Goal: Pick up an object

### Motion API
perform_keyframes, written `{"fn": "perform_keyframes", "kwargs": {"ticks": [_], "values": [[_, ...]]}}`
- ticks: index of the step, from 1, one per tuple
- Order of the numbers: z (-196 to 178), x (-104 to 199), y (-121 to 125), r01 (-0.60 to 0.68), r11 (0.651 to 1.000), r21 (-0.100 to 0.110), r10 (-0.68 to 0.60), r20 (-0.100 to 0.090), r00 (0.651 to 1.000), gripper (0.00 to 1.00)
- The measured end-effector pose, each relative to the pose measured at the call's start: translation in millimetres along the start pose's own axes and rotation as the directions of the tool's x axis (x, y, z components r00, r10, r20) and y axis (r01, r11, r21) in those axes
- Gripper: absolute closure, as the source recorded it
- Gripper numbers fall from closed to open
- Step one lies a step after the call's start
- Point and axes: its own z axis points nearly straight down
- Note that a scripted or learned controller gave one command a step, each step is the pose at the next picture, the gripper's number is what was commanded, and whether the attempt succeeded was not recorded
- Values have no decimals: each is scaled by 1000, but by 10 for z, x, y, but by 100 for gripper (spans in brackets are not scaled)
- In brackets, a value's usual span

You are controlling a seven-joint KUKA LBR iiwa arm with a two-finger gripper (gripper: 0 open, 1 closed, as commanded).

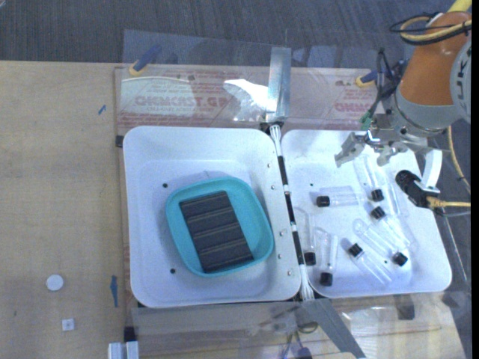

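Vials (374,226): clear tubes, black caps, lay scattered in the right bin (438,279).
Gripper (372,148): fingers spread apart, gripping nothing, at the bin's twelve o'clock.

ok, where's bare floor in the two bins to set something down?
Left bin: bare white strip between its far wall and the teal tray, and along the left wall. Right bin: bare near the divider at the far left corner; crowded with clear vials from the middle to the near right. Gripper hangs over its far edge.

Dish (218,230) in left bin (142,155); vials (374,238) in right bin (434,275).
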Motion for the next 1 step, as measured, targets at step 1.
{"fn": "perform_keyframes", "kwargs": {"ticks": [1], "values": [[328, -610, -494, 32, 999, 0, -32, 1, 999, 0]]}}
